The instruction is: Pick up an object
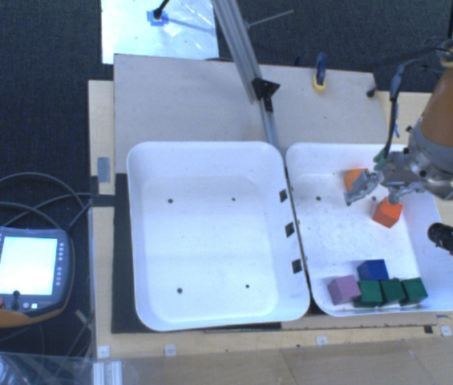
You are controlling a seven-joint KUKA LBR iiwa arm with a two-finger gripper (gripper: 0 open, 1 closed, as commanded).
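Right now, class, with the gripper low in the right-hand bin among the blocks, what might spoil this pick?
1. The gripper sits between two orange blocks, one at its upper left, one at its lower right. It may nudge either aside instead of gripping it.
2. The pink block, blue block and green blocks are packed by the right bin's front wall, leaving the fingers little room.
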